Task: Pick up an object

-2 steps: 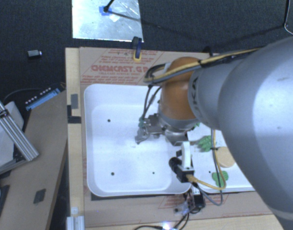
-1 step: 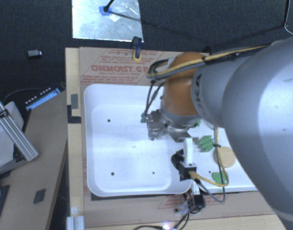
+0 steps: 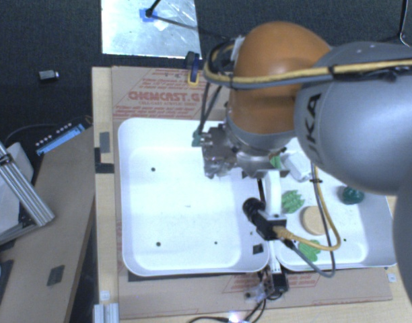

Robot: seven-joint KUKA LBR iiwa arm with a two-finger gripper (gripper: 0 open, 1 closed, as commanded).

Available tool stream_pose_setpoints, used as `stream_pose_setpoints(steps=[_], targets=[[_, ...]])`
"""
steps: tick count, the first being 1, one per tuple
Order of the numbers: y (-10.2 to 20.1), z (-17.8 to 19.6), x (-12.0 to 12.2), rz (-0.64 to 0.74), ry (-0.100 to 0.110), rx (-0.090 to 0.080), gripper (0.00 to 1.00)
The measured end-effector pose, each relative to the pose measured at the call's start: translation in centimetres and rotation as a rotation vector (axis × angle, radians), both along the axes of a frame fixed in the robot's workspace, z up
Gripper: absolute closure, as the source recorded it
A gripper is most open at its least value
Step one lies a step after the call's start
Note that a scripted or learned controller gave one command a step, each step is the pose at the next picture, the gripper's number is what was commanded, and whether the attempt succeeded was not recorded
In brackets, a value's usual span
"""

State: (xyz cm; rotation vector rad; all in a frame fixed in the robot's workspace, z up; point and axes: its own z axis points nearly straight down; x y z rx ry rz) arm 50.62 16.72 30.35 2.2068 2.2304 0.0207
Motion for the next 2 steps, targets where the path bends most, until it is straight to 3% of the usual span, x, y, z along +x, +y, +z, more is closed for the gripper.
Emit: stream_pose_setpoints(steps=[1,2], targets=[[-0.3,-0.8,0.0,-0.006,0.01,-0.006,0.0],[-0.3,0.3,0.1,-0.001,0.009,-0.005,1.0]])
